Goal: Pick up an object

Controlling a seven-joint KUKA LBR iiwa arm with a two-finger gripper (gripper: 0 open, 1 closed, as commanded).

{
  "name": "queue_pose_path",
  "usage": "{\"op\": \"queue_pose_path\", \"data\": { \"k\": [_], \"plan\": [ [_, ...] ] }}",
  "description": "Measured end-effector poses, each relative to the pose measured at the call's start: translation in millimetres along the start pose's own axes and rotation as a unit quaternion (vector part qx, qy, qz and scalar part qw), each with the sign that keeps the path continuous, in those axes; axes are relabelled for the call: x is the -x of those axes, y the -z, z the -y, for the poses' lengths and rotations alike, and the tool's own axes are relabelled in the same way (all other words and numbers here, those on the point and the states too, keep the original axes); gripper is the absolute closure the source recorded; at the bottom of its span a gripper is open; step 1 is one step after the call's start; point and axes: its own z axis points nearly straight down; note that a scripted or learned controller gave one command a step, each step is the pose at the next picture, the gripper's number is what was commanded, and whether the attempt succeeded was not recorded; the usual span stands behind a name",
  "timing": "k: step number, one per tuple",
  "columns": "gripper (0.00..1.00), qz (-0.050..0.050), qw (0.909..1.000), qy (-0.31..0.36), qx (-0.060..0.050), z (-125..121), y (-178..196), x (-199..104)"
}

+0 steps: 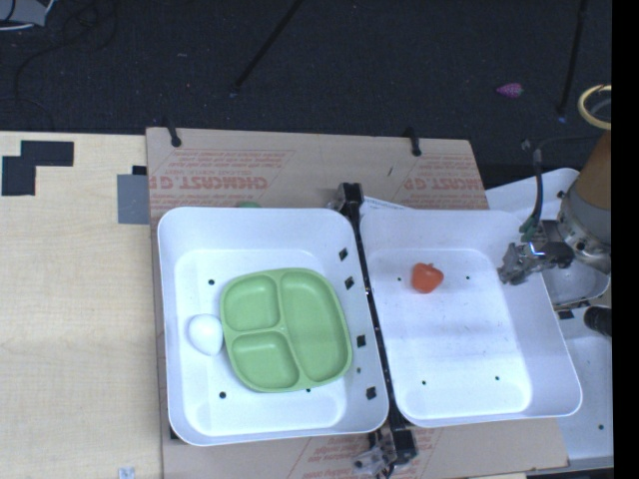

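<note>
A small red-orange object (426, 277) lies in the right bin (469, 397), in its upper middle part. In the left bin (190, 238) sit a green three-compartment plate (285, 328) and a white egg-shaped object (206, 333) touching the plate's left edge. My gripper (519, 259) hovers at the right bin's upper right rim, well to the right of the red object, with nothing seen between its fingers.
The two bins rest on a cardboard sheet (310, 168) and are joined by a black divider strip (364, 307). The arm's wrist (589, 218) with its cables stands beyond the right bin's right edge. Pale wooden benchtop (70, 317) lies to the left.
</note>
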Motion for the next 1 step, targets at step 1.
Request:
{"op": "queue_pose_path", "data": {
  "k": [1],
  "plan": [
    [1.00,-0.001,1.0000,0.001,-0.002,3.7,5.6,-42.7]
  ]
}}
